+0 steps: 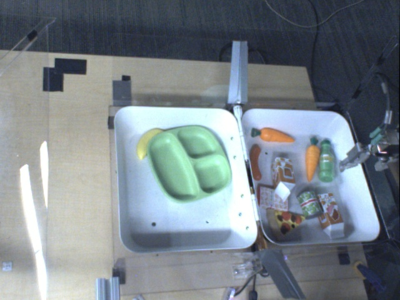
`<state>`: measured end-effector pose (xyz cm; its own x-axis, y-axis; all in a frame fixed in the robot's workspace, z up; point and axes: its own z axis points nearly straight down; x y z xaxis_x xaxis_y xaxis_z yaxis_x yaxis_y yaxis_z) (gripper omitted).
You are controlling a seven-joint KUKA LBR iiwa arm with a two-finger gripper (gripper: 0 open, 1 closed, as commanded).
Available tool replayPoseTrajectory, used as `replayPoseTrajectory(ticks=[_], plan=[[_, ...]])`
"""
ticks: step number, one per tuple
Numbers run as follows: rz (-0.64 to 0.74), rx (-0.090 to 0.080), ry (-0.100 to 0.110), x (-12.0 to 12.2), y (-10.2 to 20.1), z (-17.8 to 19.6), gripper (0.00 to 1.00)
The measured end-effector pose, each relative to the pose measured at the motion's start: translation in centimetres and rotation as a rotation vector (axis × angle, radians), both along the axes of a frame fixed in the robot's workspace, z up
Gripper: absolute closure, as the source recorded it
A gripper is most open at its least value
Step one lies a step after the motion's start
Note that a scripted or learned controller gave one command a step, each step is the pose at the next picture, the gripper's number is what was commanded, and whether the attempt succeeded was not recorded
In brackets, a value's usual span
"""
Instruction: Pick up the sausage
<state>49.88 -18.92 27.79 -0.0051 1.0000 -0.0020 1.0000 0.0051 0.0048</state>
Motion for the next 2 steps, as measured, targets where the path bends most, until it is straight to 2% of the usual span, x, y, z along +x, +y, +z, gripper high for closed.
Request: replayPoseTrajectory(ticks=[1,2], plan=[[0.071,0.001,0.001,5.3,4.9,-11.5,0.0],[0.163,0.0,-0.003,8.3,8.3,-17.5,0.0]])
